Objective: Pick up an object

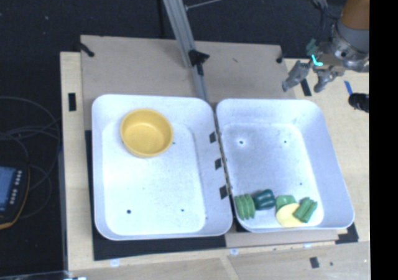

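The gripper (310, 77) hangs over the bench just beyond the far right corner of the right bin (323, 142), its two fingers spread apart with nothing between them. Down at the near end of that bin sits a small huddle of toys: a ribbed green piece (244, 206), a darker green block (263, 198), a yellow lump (287, 215) and another green piece (305, 210), all close together. A yellow bowl (146, 132) stands upright in the left bin (155, 210).
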